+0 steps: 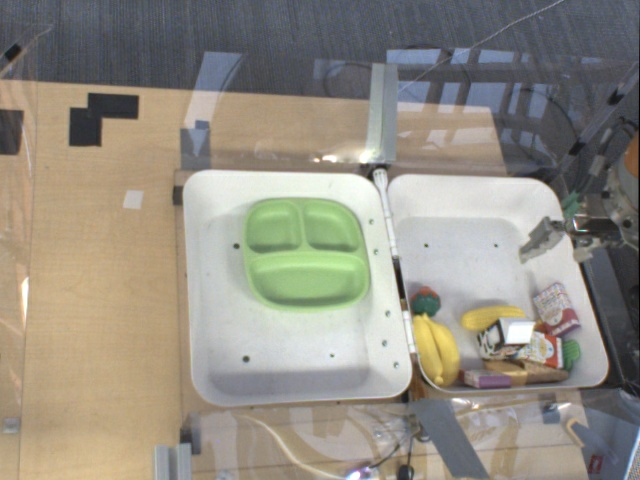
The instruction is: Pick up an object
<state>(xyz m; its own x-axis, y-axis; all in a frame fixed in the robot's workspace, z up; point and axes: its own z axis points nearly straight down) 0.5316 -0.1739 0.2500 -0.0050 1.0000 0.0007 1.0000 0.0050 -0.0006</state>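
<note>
Lying nearest the camera, along the front wall of the right bin (470,203), is a flat brown-and-purple packet (505,376), with a yellow banana (437,345) resting just to its left in the bin's front left corner. Touching the banana's upper end is sitting a small red and green piece of toy produce (427,301). A second, shorter yellow fruit (491,317) is lying to the right of these, and a small black-and-white carton (504,336) is leaning against it. Red and white snack packets (553,313) and a small green item (571,351) are crowding the bin's front right corner; their labels are too small to read. All of these candidate objects are clustering along the front of the right bin, while its rear half is showing bare white floor.

A green divided plate (305,252), with two small compartments behind one long one, is sitting upright near the middle of the left bin (215,298).

Entering from the right edge, the grey arm is holding the gripper (545,236) over the right side of the right bin, well apart from the pile of objects. Nothing is showing between its fingers, and whether they are spread or closed cannot be told at this angle.
</note>
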